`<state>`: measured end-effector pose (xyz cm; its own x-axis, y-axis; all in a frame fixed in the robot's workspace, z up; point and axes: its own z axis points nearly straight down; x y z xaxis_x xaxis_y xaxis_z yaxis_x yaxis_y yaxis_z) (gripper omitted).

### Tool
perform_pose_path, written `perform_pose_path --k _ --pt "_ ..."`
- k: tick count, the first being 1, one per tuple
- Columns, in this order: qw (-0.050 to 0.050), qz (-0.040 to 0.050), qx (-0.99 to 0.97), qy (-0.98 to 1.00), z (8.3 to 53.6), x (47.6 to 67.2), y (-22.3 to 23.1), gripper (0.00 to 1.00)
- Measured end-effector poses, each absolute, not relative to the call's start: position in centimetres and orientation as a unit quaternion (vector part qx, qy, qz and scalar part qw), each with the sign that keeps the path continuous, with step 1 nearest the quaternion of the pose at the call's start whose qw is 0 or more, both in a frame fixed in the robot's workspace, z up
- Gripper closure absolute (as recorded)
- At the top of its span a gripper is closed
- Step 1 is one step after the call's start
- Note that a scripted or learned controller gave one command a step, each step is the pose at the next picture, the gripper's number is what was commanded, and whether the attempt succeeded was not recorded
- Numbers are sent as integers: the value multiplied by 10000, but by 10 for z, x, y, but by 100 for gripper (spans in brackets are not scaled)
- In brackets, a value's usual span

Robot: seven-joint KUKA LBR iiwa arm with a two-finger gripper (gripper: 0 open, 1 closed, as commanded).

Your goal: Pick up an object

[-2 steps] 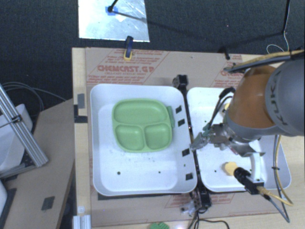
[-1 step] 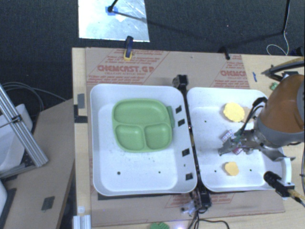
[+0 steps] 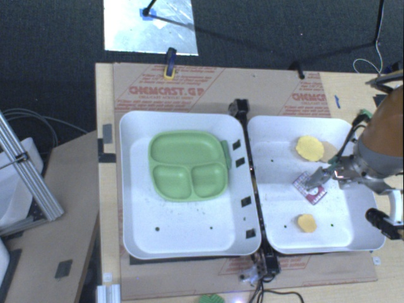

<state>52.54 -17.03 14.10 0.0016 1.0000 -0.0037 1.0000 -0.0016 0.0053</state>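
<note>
Brown bench [image 3: 189, 87] bears 2 white bins [image 3: 136, 188] over dark carpet [image 3: 50, 36].

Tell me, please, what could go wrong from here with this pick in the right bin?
1. The gripper is at a flat packet lying on the right bin floor; thin items may slip out.
2. The larger yellow piece lies close by and could get nudged as the arm moves.

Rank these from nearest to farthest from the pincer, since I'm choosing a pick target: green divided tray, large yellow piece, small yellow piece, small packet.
1. Small packet, right bin, at the pincer.
2. Large yellow piece, right bin, far side.
3. Small yellow piece, right bin, near side.
4. Green divided tray, left bin.
</note>
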Motion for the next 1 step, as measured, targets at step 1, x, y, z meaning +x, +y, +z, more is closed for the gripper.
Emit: perform_pose_path --k 1 --pt "70 27 7046 7096 147 633 -206 0"
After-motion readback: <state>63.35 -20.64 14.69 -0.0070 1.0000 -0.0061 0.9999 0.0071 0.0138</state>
